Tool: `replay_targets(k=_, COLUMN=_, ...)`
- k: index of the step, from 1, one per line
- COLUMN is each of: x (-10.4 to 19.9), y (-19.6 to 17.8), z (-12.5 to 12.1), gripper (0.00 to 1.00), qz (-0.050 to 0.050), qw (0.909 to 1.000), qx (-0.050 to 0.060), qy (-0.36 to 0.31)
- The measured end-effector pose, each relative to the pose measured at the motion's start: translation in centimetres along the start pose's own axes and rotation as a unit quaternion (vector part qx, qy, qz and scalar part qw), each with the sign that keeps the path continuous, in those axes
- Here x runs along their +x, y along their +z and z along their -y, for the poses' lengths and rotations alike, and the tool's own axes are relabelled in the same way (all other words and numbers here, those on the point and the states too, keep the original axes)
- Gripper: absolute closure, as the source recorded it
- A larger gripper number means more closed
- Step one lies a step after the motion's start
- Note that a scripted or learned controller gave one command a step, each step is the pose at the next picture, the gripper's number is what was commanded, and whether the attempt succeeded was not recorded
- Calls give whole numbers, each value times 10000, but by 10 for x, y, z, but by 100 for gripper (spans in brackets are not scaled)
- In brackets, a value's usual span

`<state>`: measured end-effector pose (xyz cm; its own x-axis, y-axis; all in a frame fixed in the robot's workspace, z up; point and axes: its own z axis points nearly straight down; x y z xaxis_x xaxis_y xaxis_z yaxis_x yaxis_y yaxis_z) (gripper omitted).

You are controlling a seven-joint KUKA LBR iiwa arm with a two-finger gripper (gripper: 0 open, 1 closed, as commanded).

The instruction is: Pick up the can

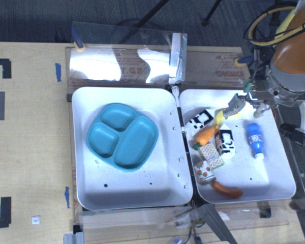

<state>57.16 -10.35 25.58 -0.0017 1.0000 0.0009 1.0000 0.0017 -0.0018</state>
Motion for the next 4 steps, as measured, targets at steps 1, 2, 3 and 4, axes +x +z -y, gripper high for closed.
replay_targets(k=1, x=-22, y=-122, z=68, gripper=0, qz=10, qw=9998, qx=-14, qy=212)
replay_targets(k=2, x=15, y=-179, z=91, gripper=0, qz=9, qw=9962, qx=-22, qy=874)
replay_targets(k=3, x=26, y=-179, z=91, gripper=0, qz=9, qw=9799, qx=-22, qy=1992)
replay_targets(k=4, x=15, y=-178, z=92, gripper=0, qz=8, qw=9619, qx=-18, qy=2734)
